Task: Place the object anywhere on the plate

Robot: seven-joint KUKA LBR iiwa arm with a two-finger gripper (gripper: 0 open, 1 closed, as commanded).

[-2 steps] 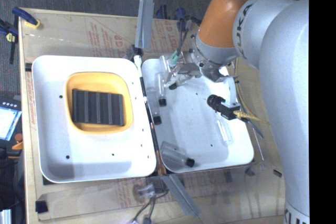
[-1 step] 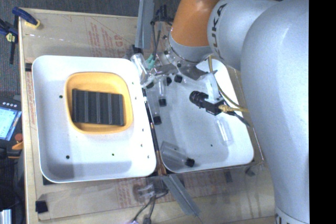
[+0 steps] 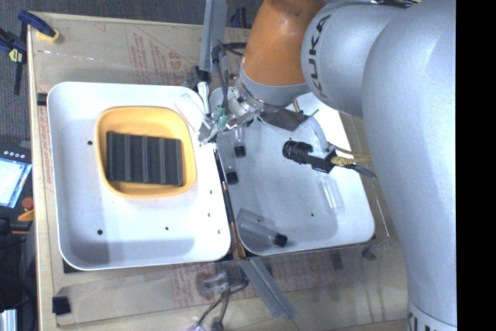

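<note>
The dark ribbed block (image 3: 147,159) lies flat within the yellow plate (image 3: 139,117), seemingly delivered, while the gripper (image 3: 215,122) hangs over the left bin's (image 3: 77,236) right rim, its grip impossible to tell.

The arm (image 3: 349,50) overhangs the right bin (image 3: 353,225) from 2 o'clock; the yellow plate (image 3: 143,120) at 9 lies unobstructed.
</note>
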